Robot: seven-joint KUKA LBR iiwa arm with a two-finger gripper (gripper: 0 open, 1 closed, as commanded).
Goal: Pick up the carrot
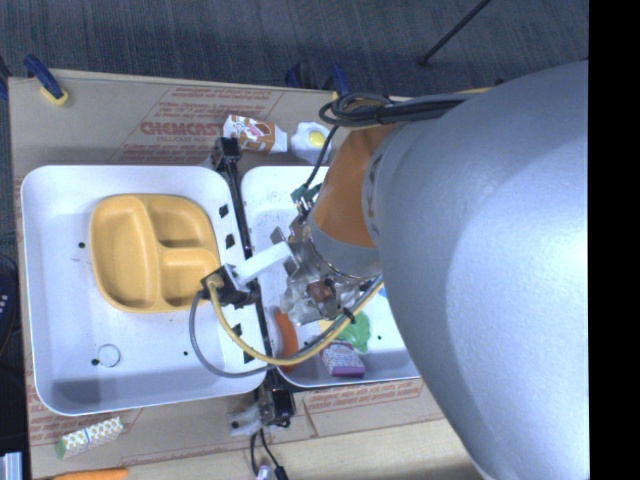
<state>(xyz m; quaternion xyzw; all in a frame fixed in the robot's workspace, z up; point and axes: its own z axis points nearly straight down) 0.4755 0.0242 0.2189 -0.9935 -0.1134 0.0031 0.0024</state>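
The carrot (286, 334) is a small orange piece lying near the front left corner of the right bin (262, 190). My gripper (303, 299) hangs over the right bin just above and to the right of the carrot, with the orange band and grey arm covering much of the bin behind it. The wrist and cables hide the fingertips.
A yellow divided tray (152, 250) sits in the left bin (50, 298). A green item (357, 330) and a purple packet (346, 360) lie beside the carrot in the right bin. A black divider (240, 233) runs between the bins. Small packets (250, 132) rest on the cardboard behind.
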